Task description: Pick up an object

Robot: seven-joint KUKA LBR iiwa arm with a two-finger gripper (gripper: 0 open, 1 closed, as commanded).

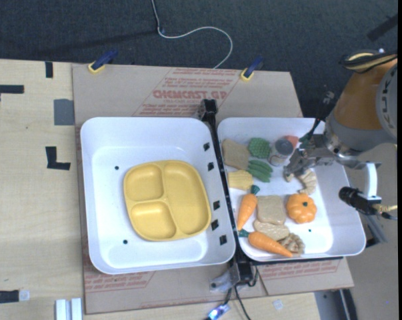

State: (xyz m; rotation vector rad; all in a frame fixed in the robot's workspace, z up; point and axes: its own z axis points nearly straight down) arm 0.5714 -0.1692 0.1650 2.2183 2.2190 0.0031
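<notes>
i see the gripper (299, 169) low in the right bin (344, 235), just above the small pumpkin (301, 207) and beside the grey cup (281, 151); whether it's grasping anything, i can't tell. two carrots (246, 209) lie nearby. the yellow divided plate (166, 199) sits in the left bin (101, 179).

Even, soft overhead light; faint shadows inside the bins (101, 145); picture slightly soft and grainy, the dark floor (67, 12) nearly featureless.
</notes>
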